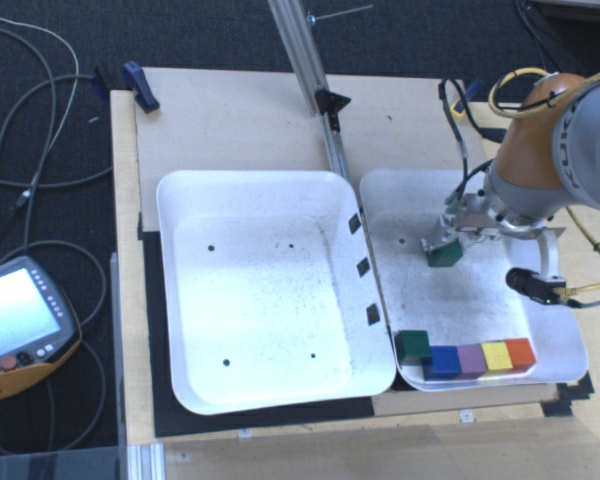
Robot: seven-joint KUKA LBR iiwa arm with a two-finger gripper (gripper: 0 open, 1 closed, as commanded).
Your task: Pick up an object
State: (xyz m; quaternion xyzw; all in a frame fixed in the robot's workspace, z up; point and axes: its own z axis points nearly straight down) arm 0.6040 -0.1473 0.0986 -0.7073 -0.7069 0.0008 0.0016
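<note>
My gripper [444, 248] hangs over the middle of the right bin [565, 368], reaching in from the right. A small dark green block [443, 257] sits between its fingertips, and the gripper is shut on it. Whether the block rests on the bin floor or hangs just above it, I cannot tell. Along the right bin's front wall lies a row of blocks: green [412, 345], blue [442, 362], purple [471, 358], yellow [496, 355] and orange [520, 352].
The left bin [180, 268] stands beside the right one, with small black clips [363, 266] along the shared edge. A slanted metal rail [300, 38] runs down from the top to the bins' junction. A teach pendant [20, 318] lies off the bench at the left.
</note>
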